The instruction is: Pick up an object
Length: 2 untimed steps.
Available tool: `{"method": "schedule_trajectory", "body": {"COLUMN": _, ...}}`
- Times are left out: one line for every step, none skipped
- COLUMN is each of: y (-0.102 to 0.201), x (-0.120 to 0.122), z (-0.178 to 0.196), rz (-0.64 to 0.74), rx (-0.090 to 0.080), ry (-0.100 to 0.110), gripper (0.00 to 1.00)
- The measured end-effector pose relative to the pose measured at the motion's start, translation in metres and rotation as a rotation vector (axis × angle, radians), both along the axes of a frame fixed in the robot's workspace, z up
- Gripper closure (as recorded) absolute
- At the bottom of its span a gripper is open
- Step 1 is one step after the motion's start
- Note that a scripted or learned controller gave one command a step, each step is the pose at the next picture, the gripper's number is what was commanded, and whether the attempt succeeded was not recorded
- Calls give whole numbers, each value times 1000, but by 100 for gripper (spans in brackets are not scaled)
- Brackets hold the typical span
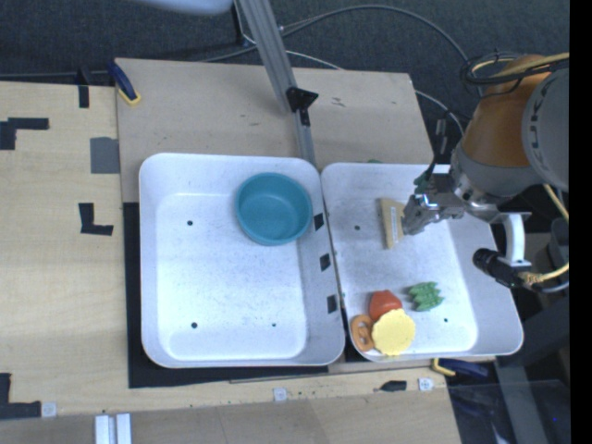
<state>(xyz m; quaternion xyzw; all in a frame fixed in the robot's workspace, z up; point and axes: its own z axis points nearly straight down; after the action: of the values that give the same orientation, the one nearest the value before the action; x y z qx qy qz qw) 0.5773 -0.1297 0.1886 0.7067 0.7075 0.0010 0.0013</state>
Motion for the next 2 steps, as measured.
{"method": "schedule_trajectory", "body": {"y": 0, "x": 0, "z": 33, "rz": -1, "rx": 0, "ry": 1, "gripper": 100}}
{"method": "schedule_trajectory", "body": {"y": 59, "x": -2, "z": 43, "rz": 4, "rx": 2, "ry": 3, "gripper": 100}}
